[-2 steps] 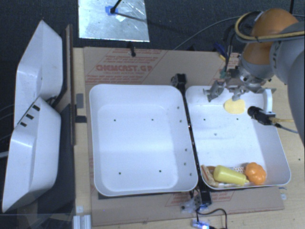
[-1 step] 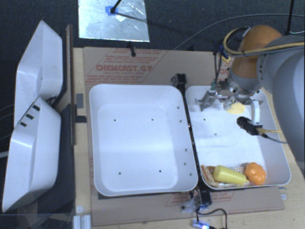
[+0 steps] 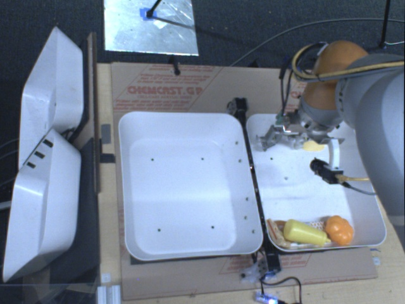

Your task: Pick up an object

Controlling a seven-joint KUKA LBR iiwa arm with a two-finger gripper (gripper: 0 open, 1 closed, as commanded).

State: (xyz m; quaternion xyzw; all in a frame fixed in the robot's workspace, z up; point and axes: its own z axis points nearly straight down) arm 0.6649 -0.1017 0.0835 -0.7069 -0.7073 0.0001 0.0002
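Fingers point(image 3: 273, 138) apparently near pale yellow object point(image 3: 313, 146).

The gripper point(image 3: 269, 139) hangs low at the right bin's point(image 3: 364, 233) eleven o'clock corner. A yellow object point(image 3: 305, 232) and an orange object point(image 3: 340, 230) lie touching near its six o'clock rim. The left bin point(image 3: 136, 189) sits at nine o'clock.

Wooden bench point(image 3: 104, 170), topped by a printed cardboard sheet point(image 3: 183, 84). Two white bins side by side on the cardboard: left bin point(image 3: 136, 170), right bin point(image 3: 373, 233). Foil square point(image 3: 150, 18) beyond the bench's far edge.
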